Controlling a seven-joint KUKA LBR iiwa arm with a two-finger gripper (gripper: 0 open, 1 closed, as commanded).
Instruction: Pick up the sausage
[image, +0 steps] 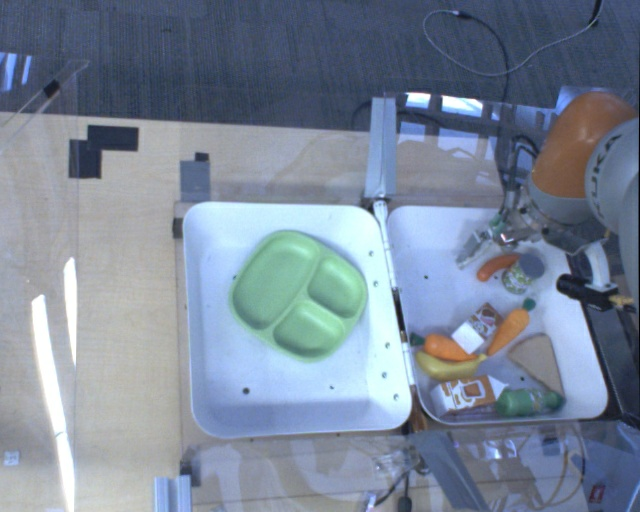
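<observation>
Gripper (484, 243) hangs spread just beside the sausage (497, 266) — approach step — next, lower and close.

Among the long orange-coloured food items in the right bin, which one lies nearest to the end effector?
The sausage, reddish-orange with no green tip, lies just under the end effector. The carrot with its green top and the other orange piece lie further down.

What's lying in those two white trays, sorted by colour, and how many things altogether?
Green: 2, the divided plate in the left bin and a bottle in the right bin
Orange: 3, a sausage by the gripper, a carrot and another orange piece
Yellow: 1, a banana
Brown or tan: 3, two small cartons and a tan wedge
Grey: 1, a small round piece
Total: 10
</observation>
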